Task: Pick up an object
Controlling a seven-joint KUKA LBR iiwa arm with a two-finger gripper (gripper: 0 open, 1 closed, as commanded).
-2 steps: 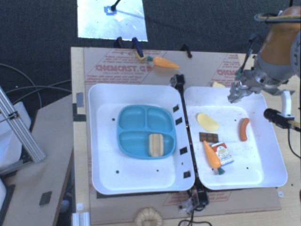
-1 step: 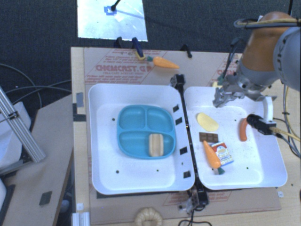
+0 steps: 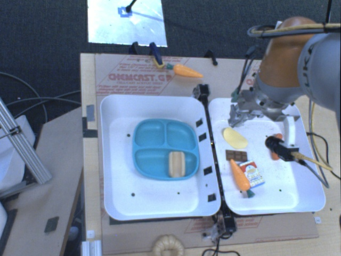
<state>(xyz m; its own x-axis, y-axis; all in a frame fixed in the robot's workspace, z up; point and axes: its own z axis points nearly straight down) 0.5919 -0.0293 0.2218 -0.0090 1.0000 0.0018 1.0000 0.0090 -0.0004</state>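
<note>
We see the gripper [image 3: 241, 115] poised just above the yellow slice [image 3: 234, 138] in the right bin [image 3: 311, 196], nothing between its parted fingers; lifting remains undone.

A blue plate [image 3: 162, 145] holds a tan block [image 3: 177, 164] in the left white bin [image 3: 120, 143]. At lower right lie an orange carrot [image 3: 240, 175], a pale yellow disc [image 3: 234, 137] and a brown bar [image 3: 236, 155].

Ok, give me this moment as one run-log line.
arm: over right bin | gripper: above yellow piece, nothing seen held | carrot, box: in right bin | plate: left bin
</note>
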